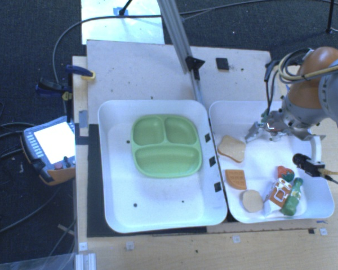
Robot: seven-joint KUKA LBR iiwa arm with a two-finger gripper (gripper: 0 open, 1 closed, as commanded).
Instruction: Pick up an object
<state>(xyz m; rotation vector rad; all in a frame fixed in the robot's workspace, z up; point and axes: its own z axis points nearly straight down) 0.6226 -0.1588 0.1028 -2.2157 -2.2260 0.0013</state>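
The arm enters from the right of the frame, and its jaws [283, 143] hang spread wide over the upper part of the right bin [236, 110], with nothing between them. Below and left of them a slice of toast [232, 149] lies flat. Lower in that bin sit an orange wedge [236, 179], a round tan biscuit [252, 201], a small orange carton [279, 192] and a green bottle [292, 198], clustered together. The left bin [115, 207] carries a green divided plate [165, 145].
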